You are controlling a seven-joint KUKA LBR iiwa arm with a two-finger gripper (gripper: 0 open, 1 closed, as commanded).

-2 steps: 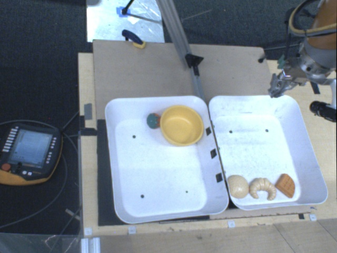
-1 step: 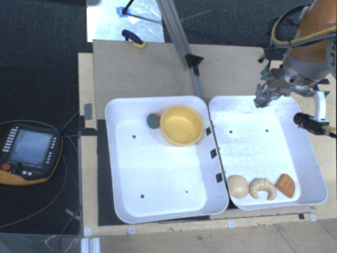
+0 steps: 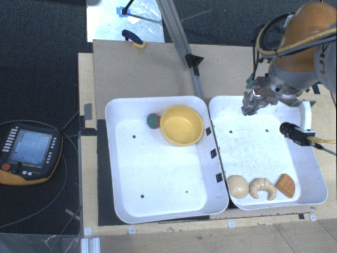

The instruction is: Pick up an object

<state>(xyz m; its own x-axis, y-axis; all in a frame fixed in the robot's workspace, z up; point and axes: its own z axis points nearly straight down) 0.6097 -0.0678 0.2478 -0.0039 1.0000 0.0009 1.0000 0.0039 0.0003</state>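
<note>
My gripper (image 3: 251,105) hangs over the far edge of the right bin (image 3: 263,141), with nothing visible between its fingers. Along that bin's near edge lie a pale egg-shaped roll (image 3: 237,186), a cream croissant (image 3: 263,188) and an orange waffle-like cracker (image 3: 285,185), all well away from the gripper. In the left bin (image 3: 158,183) a yellow bowl (image 3: 181,125) sits at the far right, with a small green and red ball (image 3: 153,120) touching its left side.
A black cylindrical part (image 3: 295,133) juts over the right bin's right rim. A slanted metal pole (image 3: 179,33) with a black clamp stands behind the bins. A teach pendant (image 3: 27,153) lies on the floor at the left.
</note>
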